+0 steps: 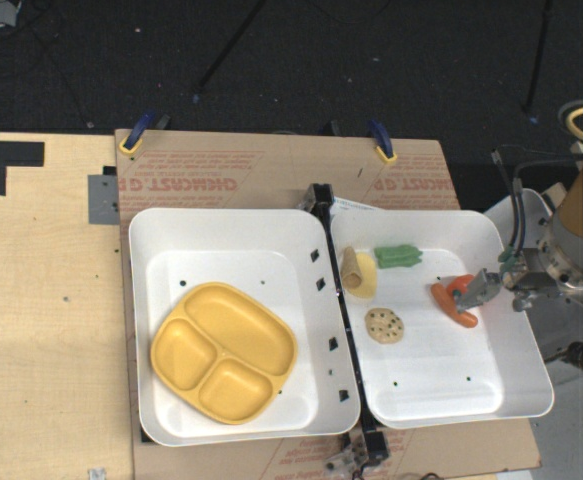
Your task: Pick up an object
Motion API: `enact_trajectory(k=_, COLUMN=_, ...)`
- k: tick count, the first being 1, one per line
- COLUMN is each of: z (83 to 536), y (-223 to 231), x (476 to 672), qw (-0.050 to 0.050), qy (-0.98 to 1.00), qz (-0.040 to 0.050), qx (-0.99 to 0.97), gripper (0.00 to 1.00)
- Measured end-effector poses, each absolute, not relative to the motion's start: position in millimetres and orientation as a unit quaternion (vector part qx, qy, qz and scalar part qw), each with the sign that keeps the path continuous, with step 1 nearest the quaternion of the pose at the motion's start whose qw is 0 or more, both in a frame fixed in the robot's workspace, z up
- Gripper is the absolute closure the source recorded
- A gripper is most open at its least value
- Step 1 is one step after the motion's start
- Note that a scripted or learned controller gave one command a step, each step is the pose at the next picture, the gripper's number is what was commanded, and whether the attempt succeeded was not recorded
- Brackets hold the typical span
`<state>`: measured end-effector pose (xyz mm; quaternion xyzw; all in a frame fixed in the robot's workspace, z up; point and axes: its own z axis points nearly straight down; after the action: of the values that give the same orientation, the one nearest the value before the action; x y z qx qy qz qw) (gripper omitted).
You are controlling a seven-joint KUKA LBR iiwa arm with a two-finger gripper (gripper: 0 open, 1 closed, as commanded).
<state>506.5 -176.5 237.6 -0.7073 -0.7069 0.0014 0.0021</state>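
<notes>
While the arm reaches in from three o'clock, we find its gripper low over the right bin, right at an orange carrot-like toy that lies toward that bin's three o'clock side. The grey fingertip meets the toy's upper end, yet we cannot tell whether the fingers are spread or pressed together, nor whether the toy sits between them; it looks to be resting on the bin floor.

We judge this toy to be the chosen object, since the tool is lined up with it and with nothing else. Three other candidates share the bin: a green block at about eleven o'clock from the toy, a pale yellow cylinder near the divider at nine o'clock, and a cookie just below the cylinder, at roughly eight o'clock from the toy. All three lie apart from the toy, which leaves the approach free of crowding.

Across the divider, the left bin carries a yellow divided plate, tilted askew toward its six o'clock end. Blue clamps at twelve o'clock pin the cardboard under both bins, presumably so nothing shifts during grasps.
</notes>
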Motion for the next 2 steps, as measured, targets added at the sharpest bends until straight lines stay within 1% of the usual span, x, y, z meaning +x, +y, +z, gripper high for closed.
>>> enact_trajectory(k=1, z=239.6, y=-176.7, x=507.4, qw=0.000, qy=-0.707, qz=0.0002, qx=-0.707, gripper=0.00)
enact_trajectory(k=2, z=197.0, y=-178.1, x=508.0, qw=0.002, qy=-0.707, qz=0.0012, qx=-0.707, gripper=0.00)
